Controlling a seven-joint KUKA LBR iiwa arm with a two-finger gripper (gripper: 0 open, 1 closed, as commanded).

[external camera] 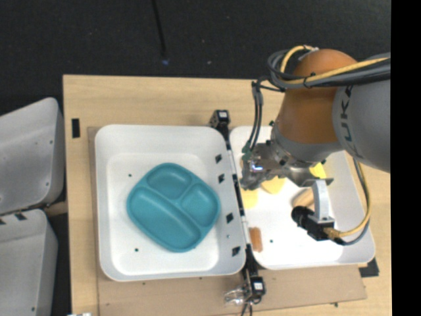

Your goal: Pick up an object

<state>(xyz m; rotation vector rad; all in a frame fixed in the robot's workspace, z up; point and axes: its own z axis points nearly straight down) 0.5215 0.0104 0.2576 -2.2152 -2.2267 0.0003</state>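
Teal divided plate lies in the left bin. The gripper hangs low in the right bin near yellow pieces; its state I cannot tell

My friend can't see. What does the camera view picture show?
A grey and orange robot arm reaches down into the right white bin, among small yellow pieces. The left white bin holds a teal divided plate.

Beneath me sits a pale wooden bench on dark speckled floor. Grey-white panels stand off the bench's left edge under bright, even light.
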